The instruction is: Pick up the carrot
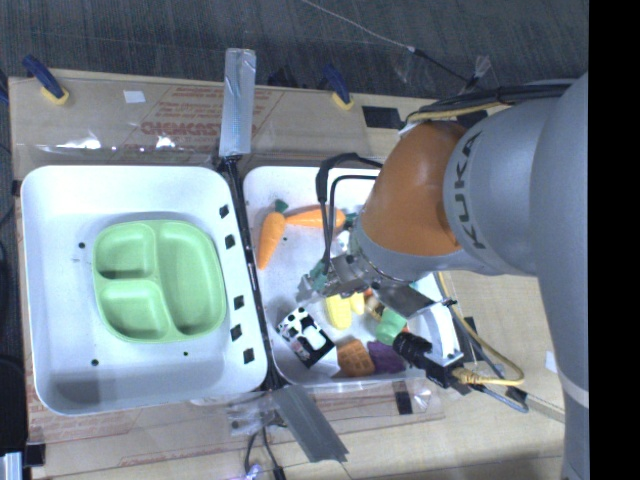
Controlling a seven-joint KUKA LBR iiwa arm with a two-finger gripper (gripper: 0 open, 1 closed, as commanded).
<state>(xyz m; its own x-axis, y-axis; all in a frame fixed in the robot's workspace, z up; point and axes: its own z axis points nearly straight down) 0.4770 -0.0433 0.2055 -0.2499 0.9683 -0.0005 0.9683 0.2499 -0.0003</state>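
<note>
A short orange carrot (270, 236) with a green top lies near the left wall of the right bin (262, 183). A second, thinner carrot (312, 218) lies across the bin just to its right, its far end hidden under the arm. My gripper (334, 279) hangs over the middle of the right bin, below and to the right of both carrots and apart from them. The arm's orange band (420, 198) covers much of the bin's right half.
The left bin (40, 208) holds a green divided plate (160, 278). Near the front of the right bin lie a black-and-white toy (305, 334), a yellow piece (340, 314), a green piece (391, 324), a brown piece (352, 356) and a purple piece (386, 357).
</note>
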